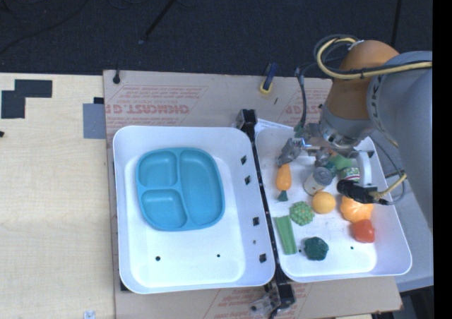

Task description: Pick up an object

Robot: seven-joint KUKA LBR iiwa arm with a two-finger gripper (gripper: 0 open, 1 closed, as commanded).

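Gripper (295, 147), fingers apparently open and holding nothing, hovers over the right bin (395, 257) just above the carrot (283, 178); descending squarely astride it should avoid the 1 neighbouring can (318, 178).

Dark carpeted floor (212, 14) at top, black cables (166, 0) trailing across. Pale wood bench (49, 205) left; brown cardboard sheet (176, 102) laid on it.
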